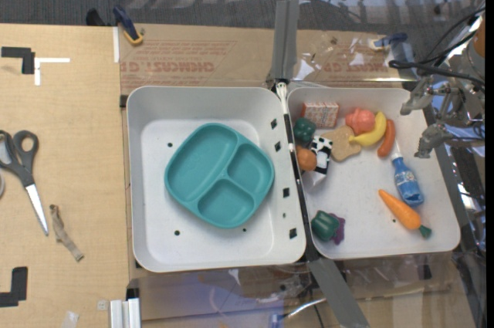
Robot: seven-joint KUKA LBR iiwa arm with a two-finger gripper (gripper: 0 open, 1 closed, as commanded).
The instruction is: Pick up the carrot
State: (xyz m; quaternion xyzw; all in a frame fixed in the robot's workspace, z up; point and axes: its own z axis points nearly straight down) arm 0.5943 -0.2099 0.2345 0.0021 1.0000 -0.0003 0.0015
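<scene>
Carrot (pixel 401 211) low in right bin (pixel 444 241) | jaws (pixel 434 135) well above-right, apart | grip unreadable

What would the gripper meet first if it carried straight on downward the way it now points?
Probably the right bin's far-right rim or wall, beside the blue bottle. The gripper hangs there, well short of the carrot. Depth is hard to judge.

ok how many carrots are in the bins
1. The carrot lies in the right bin, near its lower right corner, beside the blue bottle. The toy pile might hide others.
</scene>
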